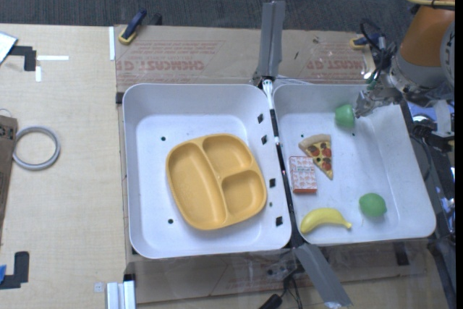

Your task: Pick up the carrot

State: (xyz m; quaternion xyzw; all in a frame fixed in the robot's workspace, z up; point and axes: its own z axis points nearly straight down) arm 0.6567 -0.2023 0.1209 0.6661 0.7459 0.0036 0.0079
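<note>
Banana [325, 219] lay closest to me, well away from the pincer [364, 106] and on my side of it, against the near wall of the right bin [423, 208]. A round green ball [372, 205] sat beside it, almost straight towards me from the pincer. Further in, between those two and the pincer, were a small red box [303, 174] and a pizza slice [319, 153], both off to the pincer's far side from the arm.

Hanging low over the back corner of that bin, the pincer had a green lump [344, 116] just beside it. From this slant I could not tell whether the two touched, nor whether the pincer was open or closed. I could not say for certain which item was the carrot; nothing orange lay near the pincer, and my best guess was that the green lump was its leafy end.

I judged the job to be at the approach stage, with no grasp shown. My next move called for confirming the target, centring over it, then lowering and closing
</note>
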